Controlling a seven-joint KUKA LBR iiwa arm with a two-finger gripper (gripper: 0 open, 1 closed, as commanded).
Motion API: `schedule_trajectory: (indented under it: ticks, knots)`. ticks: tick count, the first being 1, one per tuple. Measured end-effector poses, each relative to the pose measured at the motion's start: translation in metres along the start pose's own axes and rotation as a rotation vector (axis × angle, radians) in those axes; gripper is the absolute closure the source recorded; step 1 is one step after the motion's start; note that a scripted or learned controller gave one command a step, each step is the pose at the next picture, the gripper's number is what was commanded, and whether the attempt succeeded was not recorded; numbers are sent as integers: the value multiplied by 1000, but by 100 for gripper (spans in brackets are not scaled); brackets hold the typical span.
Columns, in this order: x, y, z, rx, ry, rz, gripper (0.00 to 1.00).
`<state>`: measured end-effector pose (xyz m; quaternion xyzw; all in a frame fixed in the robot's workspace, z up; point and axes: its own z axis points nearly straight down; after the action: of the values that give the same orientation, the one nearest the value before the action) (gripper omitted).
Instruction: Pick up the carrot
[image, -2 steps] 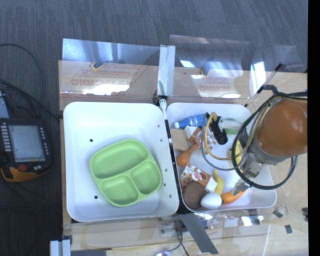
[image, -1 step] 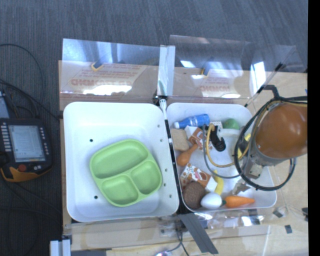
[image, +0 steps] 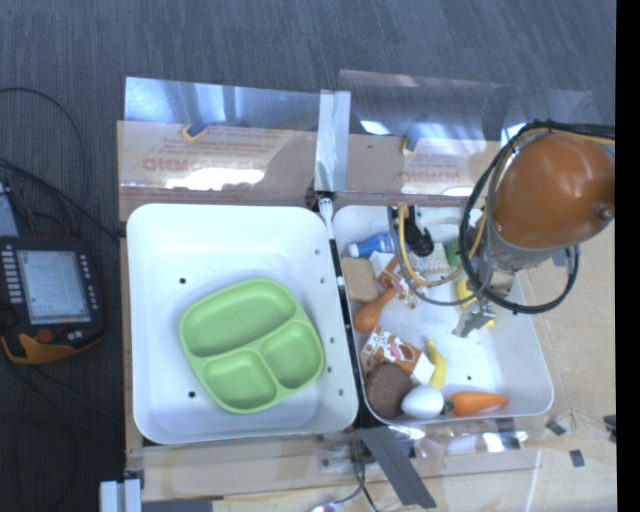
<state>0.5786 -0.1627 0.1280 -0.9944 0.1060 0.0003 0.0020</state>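
Nearest the camera, along the front wall of the right bin (image: 535, 395), lies the carrot (image: 477, 403), orange, on its side, its thick end beside a white egg (image: 423, 402) that it seems to touch. Just left of the egg sits a brown round lump (image: 385, 383) (what kind of toy food it is I cannot make out). Behind these rest a yellow banana-like piece (image: 437, 364) and a small printed packet (image: 392, 352), red and white.

Further back in the same bin are an orange drumstick-like piece (image: 369, 312), a tan slab (image: 359, 280) and a blue-and-white item (image: 376, 244) near the rear wall. The gripper (image: 476, 322) hangs over the middle of this bin, well apart from the carrot and behind it; nothing shows between its fingers, but whether they are spread or closed I cannot tell. Above it bulks the arm (image: 552, 192) with its orange band, with black cables looping round it.

The left bin (image: 160, 260) holds a green divided tray (image: 253, 343) with three compartments, set at a slant. Beyond both bins stands a cardboard backing (image: 220, 155). At far left, off the bench, lies a handheld control pendant (image: 48, 292) on dark carpet.
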Motion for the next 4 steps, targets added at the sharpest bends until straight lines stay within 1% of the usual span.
schedule_trajectory:
  ticks: [1, 2, 3, 4]
  knots:
    - [-1, -5, -8, 5, -3, -3, 100]
    - [-25, 28, -136, -1, 8, 80, 100]
    - [51, 20, -124, 4, -2, -14, 100]
    - [94, 21, 1, -6, 15, -10, 100]
